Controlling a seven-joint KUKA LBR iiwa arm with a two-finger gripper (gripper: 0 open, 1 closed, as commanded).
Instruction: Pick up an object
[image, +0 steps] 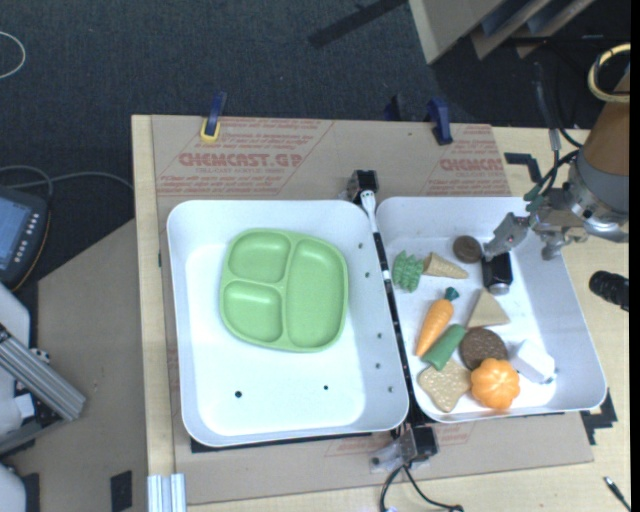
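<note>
Orange carrot (435, 320) touches green block (446, 346), broccoli (407, 271) and tan wedge (488, 310) near.

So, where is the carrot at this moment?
The carrot lies in the right-hand bin, left of its middle, below the broccoli and beside a green block.

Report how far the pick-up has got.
Done: the hand is over the back of the right bin, close to the brown disc. In hand: nothing that I can see; the disc, the carrot and the orange all lie on the bin floor. Left: the grasp and the lift, so the pick itself is not yet done.
</note>
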